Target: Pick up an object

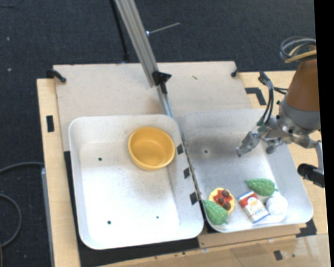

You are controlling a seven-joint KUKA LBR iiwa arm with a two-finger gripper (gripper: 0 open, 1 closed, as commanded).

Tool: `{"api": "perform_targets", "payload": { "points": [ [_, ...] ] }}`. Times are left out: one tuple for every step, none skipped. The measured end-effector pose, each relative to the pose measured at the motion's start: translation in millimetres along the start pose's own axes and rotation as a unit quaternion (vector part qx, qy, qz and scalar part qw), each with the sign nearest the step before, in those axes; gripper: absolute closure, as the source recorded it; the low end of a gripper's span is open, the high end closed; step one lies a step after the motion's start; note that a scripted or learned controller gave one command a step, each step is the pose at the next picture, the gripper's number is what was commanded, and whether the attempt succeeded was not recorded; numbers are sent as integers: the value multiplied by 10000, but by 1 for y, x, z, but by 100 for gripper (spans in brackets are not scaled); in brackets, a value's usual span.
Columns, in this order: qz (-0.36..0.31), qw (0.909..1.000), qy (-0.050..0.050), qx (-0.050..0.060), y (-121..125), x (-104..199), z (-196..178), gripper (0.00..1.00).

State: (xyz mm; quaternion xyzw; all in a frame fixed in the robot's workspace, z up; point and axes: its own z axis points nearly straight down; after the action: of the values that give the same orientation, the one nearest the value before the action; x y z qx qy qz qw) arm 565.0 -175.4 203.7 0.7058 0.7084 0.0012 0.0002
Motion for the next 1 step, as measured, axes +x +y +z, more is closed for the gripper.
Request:
{"api": "perform_targets", "payload": {
  "points": [
    [2,10000,0,-1,0,0,0,0]
  ]
}}
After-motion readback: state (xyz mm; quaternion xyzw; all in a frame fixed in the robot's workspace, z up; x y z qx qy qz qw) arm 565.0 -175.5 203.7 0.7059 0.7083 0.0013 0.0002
